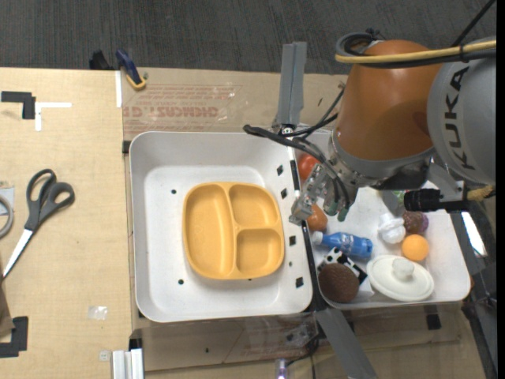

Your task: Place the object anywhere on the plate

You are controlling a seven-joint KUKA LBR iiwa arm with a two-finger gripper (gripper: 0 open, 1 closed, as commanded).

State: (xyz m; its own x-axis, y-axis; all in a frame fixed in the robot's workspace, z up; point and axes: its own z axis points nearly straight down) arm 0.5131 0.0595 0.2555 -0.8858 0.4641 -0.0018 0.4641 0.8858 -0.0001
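Plate [233,230] is found lying flat in the left bin [150,235], near its middle: a yellow-orange dish divided into 3 compartments, none of which is occupied. Its central position leaves open access from above, which is judged to suit a drop anywhere on it.

Candidate objects are gathered in the right bin [454,287], apart from the plate and across the shared bin walls. A small orange-brown item [317,219] is noted just beside the dividing wall, directly under the gripper [322,200]. A blue bottle [347,245] lies on its side just below it, and a brown fuzzy ball [340,282], a white lidded dish [402,277], an orange ball [414,248], a dark purple item [416,222] and a red object [307,166] are spread around.

The gripper is positioned low over the left edge of the right bin, the arm's orange band [387,101] above it. The fingers are seen only as a blurred metal cluster; their opening cannot be told, nor whether the orange-brown item is held or merely beneath them. Placement is judged not yet made.

A pair of scissors [35,208] lies on the bench at far left.
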